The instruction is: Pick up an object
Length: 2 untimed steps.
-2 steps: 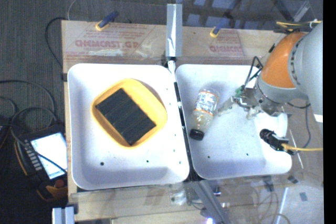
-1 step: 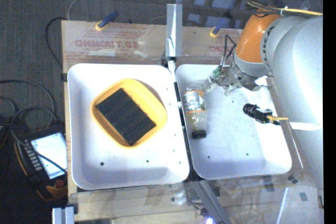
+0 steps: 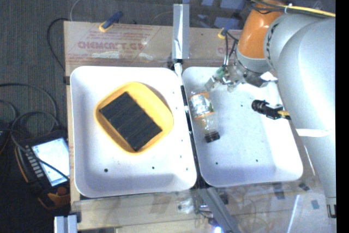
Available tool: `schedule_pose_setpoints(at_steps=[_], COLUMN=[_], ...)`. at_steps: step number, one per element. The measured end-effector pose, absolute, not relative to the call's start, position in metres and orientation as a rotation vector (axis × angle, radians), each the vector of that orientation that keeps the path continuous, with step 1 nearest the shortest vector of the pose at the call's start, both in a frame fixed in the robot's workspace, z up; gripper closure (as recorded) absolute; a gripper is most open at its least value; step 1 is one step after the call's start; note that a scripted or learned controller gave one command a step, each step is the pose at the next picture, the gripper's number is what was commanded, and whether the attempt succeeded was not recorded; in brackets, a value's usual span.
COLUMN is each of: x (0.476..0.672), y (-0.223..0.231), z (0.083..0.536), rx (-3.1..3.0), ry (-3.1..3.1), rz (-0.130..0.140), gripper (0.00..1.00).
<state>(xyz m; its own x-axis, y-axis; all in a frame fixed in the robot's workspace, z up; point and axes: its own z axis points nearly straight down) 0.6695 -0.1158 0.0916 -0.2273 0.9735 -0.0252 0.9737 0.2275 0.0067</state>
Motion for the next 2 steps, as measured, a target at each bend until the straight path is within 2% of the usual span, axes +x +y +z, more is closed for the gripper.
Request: schedule_pose_setpoints(at_steps=[1, 2], x=[0.596, 0.618], y=[-0.116, -0.093], z=[0.158, 0.22], rx=[2.037, 2.177], ry=[2.39, 2.264], rz=[-0.004, -0.004], gripper=[0.0, 0.0])
